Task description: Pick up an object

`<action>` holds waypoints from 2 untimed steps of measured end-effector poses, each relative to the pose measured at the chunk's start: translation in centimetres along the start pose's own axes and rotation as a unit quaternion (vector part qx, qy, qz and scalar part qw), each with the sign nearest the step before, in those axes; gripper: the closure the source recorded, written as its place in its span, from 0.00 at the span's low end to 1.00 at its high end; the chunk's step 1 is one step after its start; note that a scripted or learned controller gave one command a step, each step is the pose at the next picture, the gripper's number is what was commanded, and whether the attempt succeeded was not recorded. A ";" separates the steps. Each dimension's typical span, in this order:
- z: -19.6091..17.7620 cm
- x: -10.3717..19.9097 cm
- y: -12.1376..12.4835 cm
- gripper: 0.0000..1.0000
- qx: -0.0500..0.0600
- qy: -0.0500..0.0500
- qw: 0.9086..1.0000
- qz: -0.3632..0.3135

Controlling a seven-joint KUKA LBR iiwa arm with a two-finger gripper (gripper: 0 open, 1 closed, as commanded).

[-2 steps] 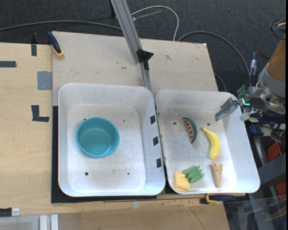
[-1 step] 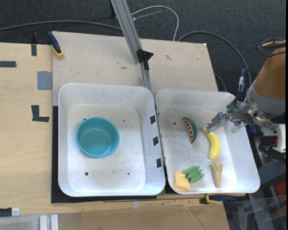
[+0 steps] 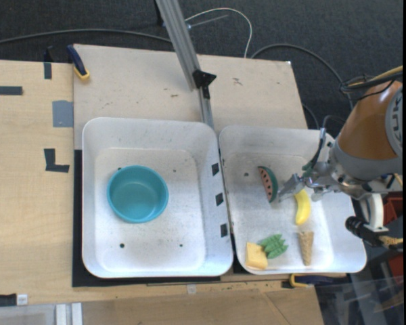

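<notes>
Two shallow white plastic bins are sitting side by side on the pale wooden bench (image 3: 155, 80), seen from the fixed overhead camera view. Lying in the left bin (image 3: 95, 141) is a round teal plastic bowl (image 3: 138, 193), resting upright toward that bin's nine o'clock side, well apart from everything else. The right bin (image 3: 237, 147) is holding five small toys: a red watermelon slice with a green rind (image 3: 267, 182) is lying near the bin's centre, a yellow plastic banana (image 3: 302, 207) is lying just beside it toward three o'clock, a tan ice-cream cone (image 3: 306, 246) is lying below the banana at about five o'clock, a leafy green vegetable toy (image 3: 275, 244) is lying at six o'clock, and a yellow wedge like a piece of cheese (image 3: 256, 256) is touching the greens toward seven o'clock. Reaching in from three o'clock, the grey arm with its orange band (image 3: 367, 131) is hanging over the right bin. Its two-finger gripper (image 3: 293, 187) is hovering between the watermelon slice and the upper end of the banana, with thin dark fingers (image 3: 285, 189) slanting down toward the slice; how far apart they are standing cannot be told, and nothing is visibly clamped between them. A grey metal pole (image 3: 179, 36) is slanting across the bench from twelve o'clock.
</notes>
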State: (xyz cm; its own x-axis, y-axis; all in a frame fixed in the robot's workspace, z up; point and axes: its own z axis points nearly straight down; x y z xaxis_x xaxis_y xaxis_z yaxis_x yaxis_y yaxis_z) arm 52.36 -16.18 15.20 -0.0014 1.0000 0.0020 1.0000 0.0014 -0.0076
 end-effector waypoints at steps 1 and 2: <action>5.3 -0.7 0.4 0.00 -0.014 -0.010 1.000 0.003; 3.9 -0.7 0.7 1.00 -0.017 -0.010 1.000 0.002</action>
State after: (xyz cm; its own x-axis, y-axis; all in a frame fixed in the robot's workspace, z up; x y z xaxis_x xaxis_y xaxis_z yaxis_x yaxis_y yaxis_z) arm 52.99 -16.91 11.27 0.0027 0.9998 -0.0181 0.9996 -0.0022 0.0267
